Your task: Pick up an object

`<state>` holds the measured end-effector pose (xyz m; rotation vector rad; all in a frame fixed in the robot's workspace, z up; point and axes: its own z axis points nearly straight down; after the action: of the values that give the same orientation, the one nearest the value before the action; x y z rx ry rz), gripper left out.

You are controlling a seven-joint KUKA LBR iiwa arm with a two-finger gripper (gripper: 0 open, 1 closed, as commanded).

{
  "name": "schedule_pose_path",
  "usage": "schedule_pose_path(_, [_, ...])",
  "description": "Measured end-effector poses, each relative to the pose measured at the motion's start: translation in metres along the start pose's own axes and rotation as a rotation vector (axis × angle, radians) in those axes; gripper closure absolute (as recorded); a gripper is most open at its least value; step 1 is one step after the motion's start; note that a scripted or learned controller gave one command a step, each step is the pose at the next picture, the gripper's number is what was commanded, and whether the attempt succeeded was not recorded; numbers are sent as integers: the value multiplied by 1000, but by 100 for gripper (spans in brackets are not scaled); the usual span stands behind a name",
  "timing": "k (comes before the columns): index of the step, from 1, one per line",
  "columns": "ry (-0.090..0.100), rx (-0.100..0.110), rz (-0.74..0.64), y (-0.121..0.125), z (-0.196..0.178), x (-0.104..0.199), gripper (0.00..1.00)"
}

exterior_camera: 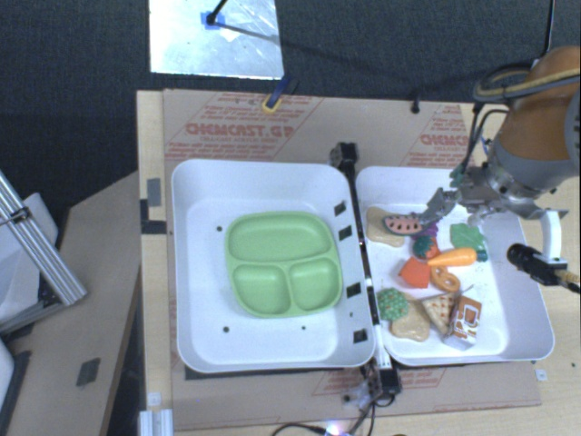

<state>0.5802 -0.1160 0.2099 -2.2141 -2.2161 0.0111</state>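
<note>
Up at the far side of the right bin (536, 334), the pincer (442, 203) hangs at the end of the grey arm with its orange band; whether it is spread or pressed together cannot be told, and nothing is seen pinched in it. Just beneath its tip lies a watermelon slice (400, 222) on a tan piece, with a purple item (425, 242) beside it. Nearer the camera from the slice sit an orange carrot (453, 258), a green leafy toy (467, 236), a red-orange block (414, 273), a broccoli head (392, 303), a sandwich wedge (438, 310) and a small carton (467, 320), crowded and touching. Left of the slice, across the divider, the left bin (195, 243) bears a green sectioned tray (280, 263).
</note>
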Motion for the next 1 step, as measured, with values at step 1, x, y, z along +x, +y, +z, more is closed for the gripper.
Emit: schedule_pose_path(1, [-2,-12,-2,3,-7,0,0])
